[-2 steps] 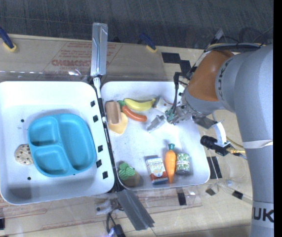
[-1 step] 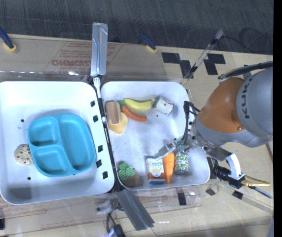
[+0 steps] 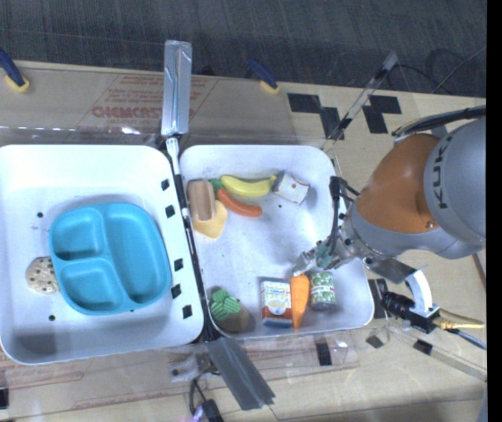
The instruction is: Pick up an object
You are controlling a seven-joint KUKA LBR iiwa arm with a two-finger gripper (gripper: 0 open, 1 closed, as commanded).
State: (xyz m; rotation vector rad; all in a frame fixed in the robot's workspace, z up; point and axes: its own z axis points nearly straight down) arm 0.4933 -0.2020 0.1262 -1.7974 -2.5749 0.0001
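Gripper [image 3: 314,259], jaw state indiscernible, above carrot [image 3: 299,298] and can [image 3: 323,290] near right bin's [image 3: 259,236] front-right edge; bin centre open.

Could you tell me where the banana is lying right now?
The banana lies near the far wall of the right bin, just above the red sausage, between the bread piece and a small white box.

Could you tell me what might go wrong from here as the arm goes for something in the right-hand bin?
The gripper sits over a tight cluster: the carrot, the small can and the juice carton lie packed together, so a grasp may knock neighbours or catch two at once. This cluster lies against the near wall of the right bin, which may block a clean descent.
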